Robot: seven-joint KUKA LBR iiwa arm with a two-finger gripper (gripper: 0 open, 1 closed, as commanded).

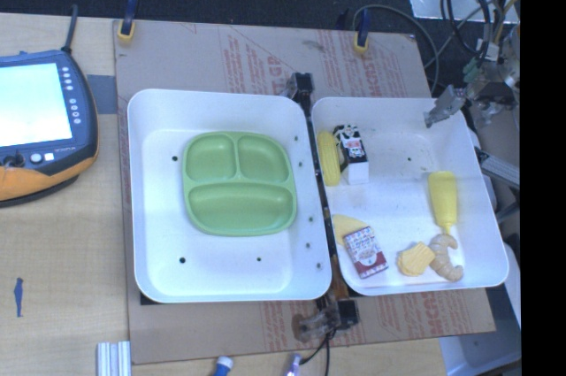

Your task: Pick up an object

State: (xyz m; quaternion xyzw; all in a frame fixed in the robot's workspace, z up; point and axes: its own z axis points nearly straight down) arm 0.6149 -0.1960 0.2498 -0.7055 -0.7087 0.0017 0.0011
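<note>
From my remote seat I see the bench from above, with two white bins side by side on a sheet of brown cardboard point(265, 56). The left bin point(150, 188) holds a green divided plate point(239, 184), lying flat near its middle, three compartments facing up.

The right bin point(398, 126) carries the loose items I could pick. A small milk carton with a black-and-white cow print point(353, 153) lies near the bin's upper left, and just beside it on its left is a yellow corn cob point(329, 160), lying along the bin's left wall. Lower down at the left wall sits a yellow wedge that looks like cheese point(346, 225), touching or nearly touching a small red-and-white box point(365, 252) below it. On the right side a yellow bottle point(443, 199) lies lengthwise. Below it are a pale croissant-like piece point(447, 257) and a yellow ruffled chip-like piece point(415, 260), close together near the bin's lower right corner.

The gripper point(439, 111) shows at the bin's upper right corner, a grey tip over the rim, well apart from every item. I cannot tell how it is set, and I see nothing in it.

To the left of the bins lies a teach pendant point(40, 122) with a bright screen. Two clamps point(126, 25) pin the cardboard at its far edge.
</note>
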